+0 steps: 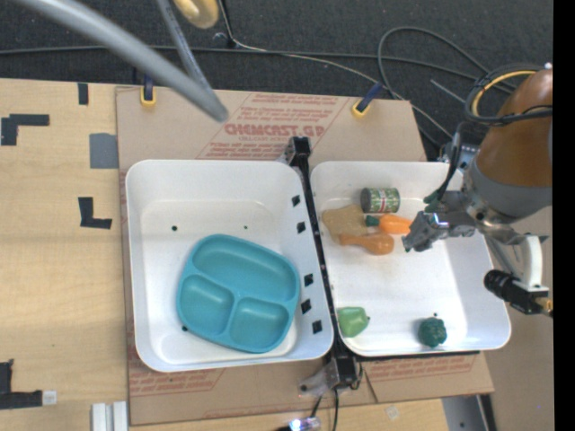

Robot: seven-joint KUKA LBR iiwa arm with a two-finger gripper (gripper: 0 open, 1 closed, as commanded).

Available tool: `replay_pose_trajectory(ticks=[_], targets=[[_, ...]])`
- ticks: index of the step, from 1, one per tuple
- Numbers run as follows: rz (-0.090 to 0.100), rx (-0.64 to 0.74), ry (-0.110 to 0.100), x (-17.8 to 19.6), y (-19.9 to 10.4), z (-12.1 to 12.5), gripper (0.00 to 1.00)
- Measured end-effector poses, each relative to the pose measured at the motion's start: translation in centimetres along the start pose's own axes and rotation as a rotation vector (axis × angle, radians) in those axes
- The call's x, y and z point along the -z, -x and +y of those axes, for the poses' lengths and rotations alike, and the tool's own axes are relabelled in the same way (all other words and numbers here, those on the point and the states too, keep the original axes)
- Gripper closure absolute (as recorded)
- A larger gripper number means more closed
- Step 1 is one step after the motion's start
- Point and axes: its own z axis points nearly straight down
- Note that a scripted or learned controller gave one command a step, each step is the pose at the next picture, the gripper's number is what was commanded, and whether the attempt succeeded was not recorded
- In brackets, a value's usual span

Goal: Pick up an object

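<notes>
I have the gripper [420,234] low over the right bin [467,281]; whether its jaws are parted I cannot tell, and I see nothing held between them. Just beside them, toward the divider, lies an orange piece [393,224], with a small can [380,200] a little beyond it; I judge the orange piece the easiest pick. I would centre squarely over it and descend straight, keeping clear of the can.

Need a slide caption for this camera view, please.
Gripper hovers beside a small can in the right bin; teal tray in the left.
</notes>
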Motion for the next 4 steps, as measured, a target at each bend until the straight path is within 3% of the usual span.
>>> replay_pose_trajectory(ticks=[3, 4], targets=[[0.002, 0.006, -0.006, 0.9, -16.1, -0.1, 1.00], [0.001, 0.005, -0.008, -1.2, -21.3, 0.5, 1.00]])
